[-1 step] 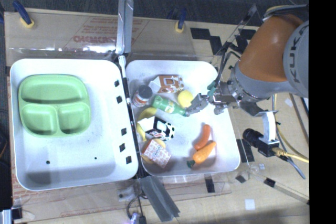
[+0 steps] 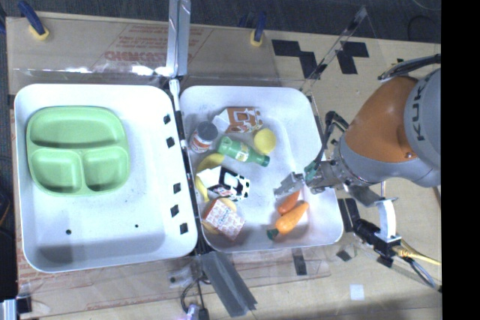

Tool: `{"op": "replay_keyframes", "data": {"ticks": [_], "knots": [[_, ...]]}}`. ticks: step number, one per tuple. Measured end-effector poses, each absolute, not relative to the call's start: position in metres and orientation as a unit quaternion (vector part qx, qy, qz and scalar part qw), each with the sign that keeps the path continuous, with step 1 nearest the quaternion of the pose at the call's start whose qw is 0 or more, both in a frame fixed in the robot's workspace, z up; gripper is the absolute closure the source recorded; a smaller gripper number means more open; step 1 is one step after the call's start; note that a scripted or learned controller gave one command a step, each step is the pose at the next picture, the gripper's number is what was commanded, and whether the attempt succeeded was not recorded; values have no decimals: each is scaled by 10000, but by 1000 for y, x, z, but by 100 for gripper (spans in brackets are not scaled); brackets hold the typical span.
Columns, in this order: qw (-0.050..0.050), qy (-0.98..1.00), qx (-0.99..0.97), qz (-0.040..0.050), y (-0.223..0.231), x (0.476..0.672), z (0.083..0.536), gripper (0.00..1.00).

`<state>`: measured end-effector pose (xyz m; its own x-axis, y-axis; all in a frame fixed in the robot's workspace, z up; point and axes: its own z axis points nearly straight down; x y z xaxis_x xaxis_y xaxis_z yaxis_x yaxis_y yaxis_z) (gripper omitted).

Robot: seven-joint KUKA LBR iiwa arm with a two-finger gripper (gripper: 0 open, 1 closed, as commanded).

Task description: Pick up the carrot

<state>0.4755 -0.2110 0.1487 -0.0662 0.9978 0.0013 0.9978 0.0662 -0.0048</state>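
Note:
An orange carrot point(image 2: 291, 219) with a green stem end lies near the front right corner of the right bin point(image 2: 301, 103). A second small orange piece point(image 2: 289, 201) sits just above it, touching it. My gripper point(image 2: 292, 183) hangs low over the bin's right side, directly above these orange pieces, its grey fingers pointing left and down. Nothing shows between the fingers. The arm's orange band and grey wrist reach in from the right, over the bin's right rim.
The right bin also holds a green bottle point(image 2: 241, 152), a yellow lemon point(image 2: 264, 139), a banana point(image 2: 207, 163), a small can point(image 2: 203, 136), a black-and-white carton point(image 2: 229, 184) and packaged snacks point(image 2: 223, 216). The left bin point(image 2: 97, 240) holds a green divided tray point(image 2: 76, 148).

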Motion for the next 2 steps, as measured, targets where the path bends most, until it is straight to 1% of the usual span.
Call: {"op": "replay_keyframes", "data": {"ticks": [1, 2], "knots": [[-68, -8197, -5727, -7, -213, 481, 99, 0], [-83, -8212, -5705, -12, -213, 482, 109, 100]]}}
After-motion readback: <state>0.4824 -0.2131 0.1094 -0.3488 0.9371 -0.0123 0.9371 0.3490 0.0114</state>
